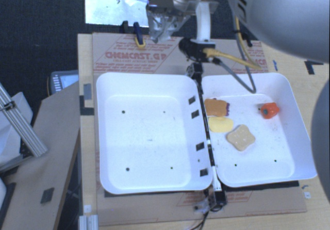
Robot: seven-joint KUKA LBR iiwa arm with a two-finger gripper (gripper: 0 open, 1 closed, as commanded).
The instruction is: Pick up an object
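Gripper (159, 30) hangs above bench behind left bin (108, 120); finger state: cannot tell; right bin (289, 136) holds red pepper (268, 110), cracker (241, 137).

Single fixed camera above bench (62, 136), looking down obliquely on both bins (149, 136).

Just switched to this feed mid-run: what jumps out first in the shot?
The big grey arm fills the top right, its hand hanging above the bench beyond the left bin. All the colour sits in the right bin: an orange-red piece near its far right, and an orange block, a yellow disc and a tan biscuit-like piece clustered by the divider.
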